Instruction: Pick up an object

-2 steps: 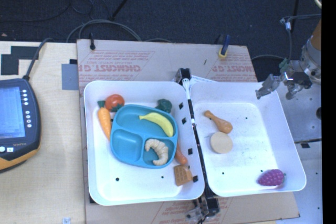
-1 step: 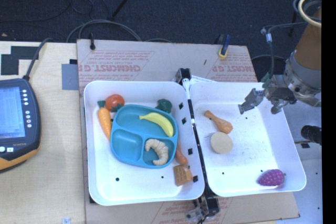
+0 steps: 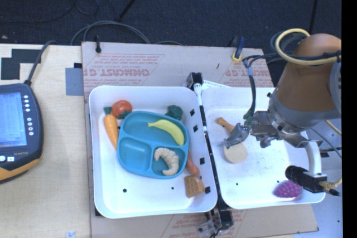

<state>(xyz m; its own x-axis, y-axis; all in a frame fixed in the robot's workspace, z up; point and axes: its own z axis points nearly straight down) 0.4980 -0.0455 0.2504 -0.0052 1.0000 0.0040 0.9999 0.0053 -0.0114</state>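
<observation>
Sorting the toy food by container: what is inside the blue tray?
The blue tray in the left bin holds a yellow banana in its upper section and a pale shrimp in the lower right one. Whatever lies under the tray is covered.

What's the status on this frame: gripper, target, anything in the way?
Gripper low in right bin, at the round tan piece; grasp not confirmed. Purple grapes sit apart, near the bin's front right corner. Nothing crowding the tan piece.
</observation>
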